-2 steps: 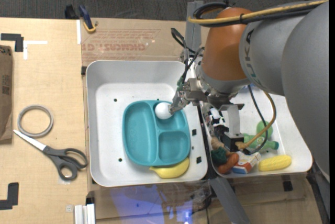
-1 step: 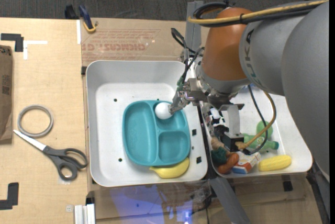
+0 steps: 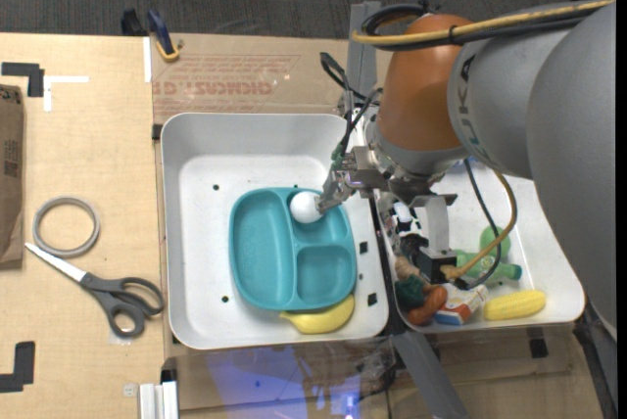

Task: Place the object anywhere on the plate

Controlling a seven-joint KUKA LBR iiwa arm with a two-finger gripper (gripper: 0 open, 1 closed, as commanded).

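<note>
Jaws (image 3: 331, 194) just beside white egg (image 3: 305, 207) on teal plate (image 3: 265, 256), touching it; grip impossible to tell.

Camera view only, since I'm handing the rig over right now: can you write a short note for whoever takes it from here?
Gripper: over the teal plate's upper right corner, right beside the white ball; whether it grips the ball cannot be told.
Teal plate: in the left bin.
White ball: lies at the plate's upper right compartment.
Banana: at the plate's lower edge, in the same bin.
Done: ball appears to be on the plate.
Left: confirm release, then retract the arm.
</note>
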